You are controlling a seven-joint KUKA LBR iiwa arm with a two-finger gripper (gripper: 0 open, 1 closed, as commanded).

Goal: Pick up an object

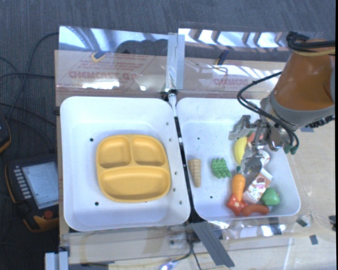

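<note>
1. In the right white plastic bin (203,207), the grey metal two-finger gripper (252,163) hangs low over the toy pile near the bin's right edge. I honestly can't tell whether it's spread or pinched, too much clutter.
2. Right under it: a yellow plastic banana (240,149) beside the tool and an orange toy carrot (237,187) just below. A small red-and-white carton (257,188) and a green rounded toy (271,196) sit toward the bottom right corner.
3. Looks like the reaching/descending step; nothing is visibly lifted yet.
4. Next it'd need to settle around one toy, probably the banana or carrot, close, then go straight up.
5. The green ridged toy (219,167) and tan cone (195,172) lie apart, nearer the left edge.
</note>
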